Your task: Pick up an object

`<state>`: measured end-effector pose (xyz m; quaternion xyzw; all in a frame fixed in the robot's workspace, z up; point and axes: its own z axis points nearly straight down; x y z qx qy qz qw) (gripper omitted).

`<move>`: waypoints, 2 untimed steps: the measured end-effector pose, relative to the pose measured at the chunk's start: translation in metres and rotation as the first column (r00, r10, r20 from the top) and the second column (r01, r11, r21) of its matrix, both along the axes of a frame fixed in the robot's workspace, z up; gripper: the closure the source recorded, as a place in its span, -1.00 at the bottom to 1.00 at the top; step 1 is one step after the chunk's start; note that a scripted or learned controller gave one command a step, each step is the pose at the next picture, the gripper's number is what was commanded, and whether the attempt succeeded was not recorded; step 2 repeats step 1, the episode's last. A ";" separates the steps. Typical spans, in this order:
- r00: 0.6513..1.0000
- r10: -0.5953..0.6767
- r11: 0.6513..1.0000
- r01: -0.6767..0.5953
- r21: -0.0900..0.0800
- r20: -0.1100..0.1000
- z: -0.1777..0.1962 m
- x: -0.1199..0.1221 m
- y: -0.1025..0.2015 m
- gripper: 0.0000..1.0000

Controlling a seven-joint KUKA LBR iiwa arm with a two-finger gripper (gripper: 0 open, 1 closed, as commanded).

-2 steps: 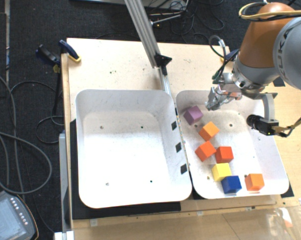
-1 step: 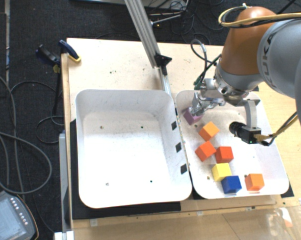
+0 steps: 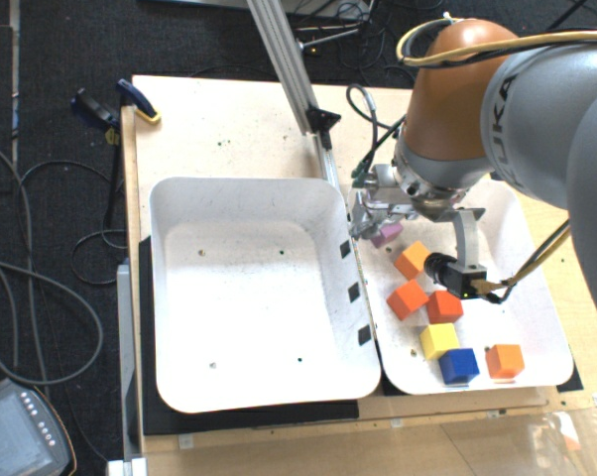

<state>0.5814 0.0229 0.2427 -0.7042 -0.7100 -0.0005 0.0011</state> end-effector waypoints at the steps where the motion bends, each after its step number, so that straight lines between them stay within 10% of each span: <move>1: 1.000 -0.001 1.000 0.001 -0.001 -0.002 -0.013 -0.023 0.046 1.00; 2: 1.000 -0.001 1.000 0.001 -0.001 -0.002 -0.013 -0.023 0.046 1.00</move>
